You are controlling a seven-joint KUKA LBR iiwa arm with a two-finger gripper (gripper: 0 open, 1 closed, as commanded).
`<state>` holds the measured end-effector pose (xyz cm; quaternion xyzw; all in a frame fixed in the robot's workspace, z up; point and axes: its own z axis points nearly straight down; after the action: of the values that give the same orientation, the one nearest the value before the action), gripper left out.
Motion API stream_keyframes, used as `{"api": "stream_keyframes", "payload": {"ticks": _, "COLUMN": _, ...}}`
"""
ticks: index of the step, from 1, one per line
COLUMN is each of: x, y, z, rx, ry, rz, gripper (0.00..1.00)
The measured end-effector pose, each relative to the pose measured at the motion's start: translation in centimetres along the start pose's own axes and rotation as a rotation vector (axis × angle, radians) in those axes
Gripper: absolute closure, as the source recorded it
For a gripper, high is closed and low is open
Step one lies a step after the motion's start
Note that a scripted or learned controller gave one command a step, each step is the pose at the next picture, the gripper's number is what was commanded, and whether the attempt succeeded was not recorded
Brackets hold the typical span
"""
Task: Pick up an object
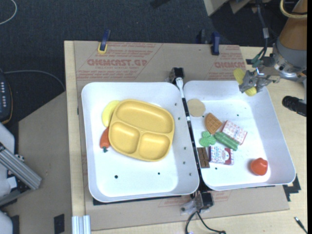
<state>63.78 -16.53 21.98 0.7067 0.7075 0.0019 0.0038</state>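
My gripper (251, 83) hangs over the far right corner of the right bin (258, 123), just above its rim. A small yellow object (250, 90) sits between the fingers, with yellow ends poking out to the left and below them, and the gripper is shut on it. Lower in the same bin lie a tan disc (196, 107), an orange cracker (213, 123), a pink and white box (234, 131), a green toy (220, 140), a red and white packet (222, 155), a brown bar (202, 157) and a red ball (259, 166).
The left bin (141, 182) holds a yellow divided tray (141, 129), with a yellow piece (109, 112) and an orange-red toy (105, 139) at its left side. A ridge (187, 126) separates the bins. Clamps (103, 47) stand at the board's far edge.
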Motion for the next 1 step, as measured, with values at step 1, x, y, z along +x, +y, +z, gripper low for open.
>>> {"api": "stream_keyframes", "payload": {"ticks": 1, "x": -0.01, "y": 0.08, "z": -0.59, "rx": 0.004, "ry": 0.001, "rz": 0.0, "gripper": 1.0}}
